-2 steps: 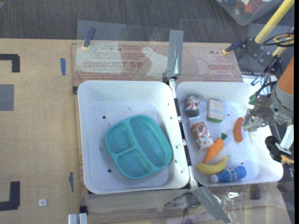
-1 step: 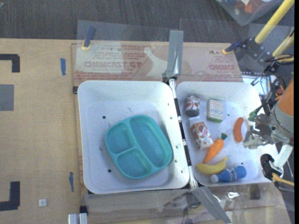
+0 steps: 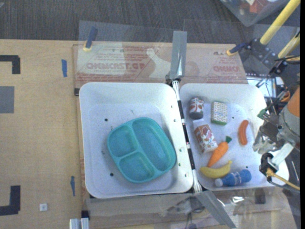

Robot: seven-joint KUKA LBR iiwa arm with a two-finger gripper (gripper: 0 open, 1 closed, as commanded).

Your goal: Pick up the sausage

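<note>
Hand [image 3: 272, 152] hovering at right bin's [image 3: 255, 95] right edge, finger state indiscernible; sausage [image 3: 243, 131] lying just left, near carrot [image 3: 218, 153], untouched; teal divided plate [image 3: 140, 149] resting in left bin [image 3: 95, 99].

Sausage [image 3: 243, 131] clear all round; carrot [image 3: 218, 153] nearest, apart.

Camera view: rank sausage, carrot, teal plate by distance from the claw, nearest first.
1. Small orange-red sausage: right bin, just left of the claw.
2. Orange toy carrot with green top: middle of the right bin, farther left.
3. Teal three-compartment plastic plate: left bin, farthest.
</note>
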